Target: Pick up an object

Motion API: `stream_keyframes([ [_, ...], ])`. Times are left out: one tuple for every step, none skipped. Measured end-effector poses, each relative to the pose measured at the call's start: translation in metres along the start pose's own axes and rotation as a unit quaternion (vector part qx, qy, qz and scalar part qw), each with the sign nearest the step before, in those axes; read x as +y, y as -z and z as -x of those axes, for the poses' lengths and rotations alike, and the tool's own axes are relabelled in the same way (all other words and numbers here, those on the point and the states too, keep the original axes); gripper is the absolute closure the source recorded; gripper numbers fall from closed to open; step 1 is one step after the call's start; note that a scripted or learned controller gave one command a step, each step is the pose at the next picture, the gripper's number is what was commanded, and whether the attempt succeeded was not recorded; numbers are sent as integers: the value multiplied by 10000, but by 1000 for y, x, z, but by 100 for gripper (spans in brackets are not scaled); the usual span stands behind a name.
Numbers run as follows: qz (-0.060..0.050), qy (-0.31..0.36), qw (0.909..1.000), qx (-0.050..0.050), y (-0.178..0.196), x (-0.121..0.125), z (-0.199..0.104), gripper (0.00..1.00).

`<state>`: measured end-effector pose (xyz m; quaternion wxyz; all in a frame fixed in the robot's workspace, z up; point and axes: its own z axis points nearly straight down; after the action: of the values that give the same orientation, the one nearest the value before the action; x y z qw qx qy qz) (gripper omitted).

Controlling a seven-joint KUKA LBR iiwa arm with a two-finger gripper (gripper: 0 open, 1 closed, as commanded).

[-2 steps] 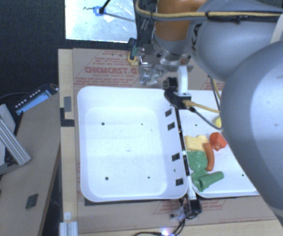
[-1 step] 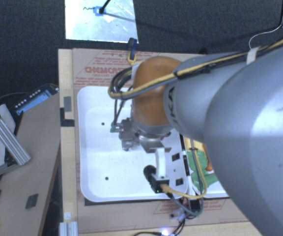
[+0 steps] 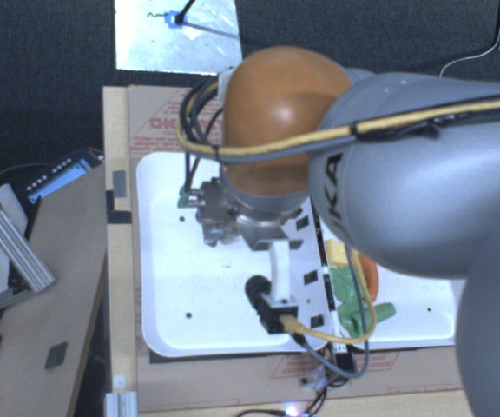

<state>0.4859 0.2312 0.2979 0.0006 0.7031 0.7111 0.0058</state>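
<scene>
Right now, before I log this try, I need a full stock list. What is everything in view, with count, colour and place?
shallow white bin: two, white, side by side; left bin, right bin largely under the arm
green object: one, green, left end of the right bin
yellow object: one, yellow, just beyond the green one, partly hidden
orange-red object: one, orange-red, beside the green one, partly under the arm
cardboard sheet: one, brown, beneath the bins
shiny foil sheet: one, silver, beyond the bins
aluminium rail: one, grey, far left
robot arm: one, grey with an orange band, reaching from the right over both bins
</scene>
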Motion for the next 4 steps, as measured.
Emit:
stream_keyframes([
  [10, -30, 10000, -19, 51, 76, -3, 100],
  [-38, -57, 10000, -42, 20, 116, -1, 100],
  [-14, -41, 10000, -33, 26, 164, -1, 100],
  [-25, -35, 10000, -35, 26, 184, -1, 100],
])
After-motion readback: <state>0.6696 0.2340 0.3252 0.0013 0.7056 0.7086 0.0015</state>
